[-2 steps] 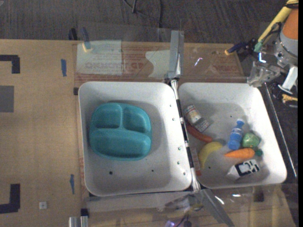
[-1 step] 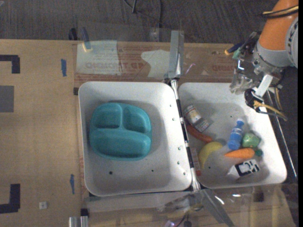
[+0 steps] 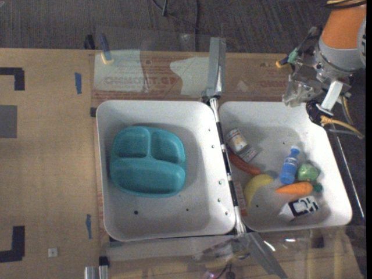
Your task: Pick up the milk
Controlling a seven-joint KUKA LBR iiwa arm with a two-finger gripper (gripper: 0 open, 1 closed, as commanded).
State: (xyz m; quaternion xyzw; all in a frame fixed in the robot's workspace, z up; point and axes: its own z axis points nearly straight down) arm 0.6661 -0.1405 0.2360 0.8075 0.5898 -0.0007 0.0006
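The milk [image 3: 300, 207] is a small white carton with black print, lying on its side near the front right corner of the right bin [image 3: 268, 120]. My gripper [image 3: 301, 95] hangs over the bin's back right corner, well behind the milk and apart from it. Nothing shows between or under it. The orange band of the arm sits at the top right.
In the right bin lie a carrot [image 3: 294, 188], a green item [image 3: 308, 171], a blue bottle [image 3: 289, 165], a yellow lemon [image 3: 257, 186], a red chili [image 3: 244, 164] and a small can [image 3: 238, 139]. The left bin [image 3: 116, 118] holds a teal divided plate [image 3: 148, 159].
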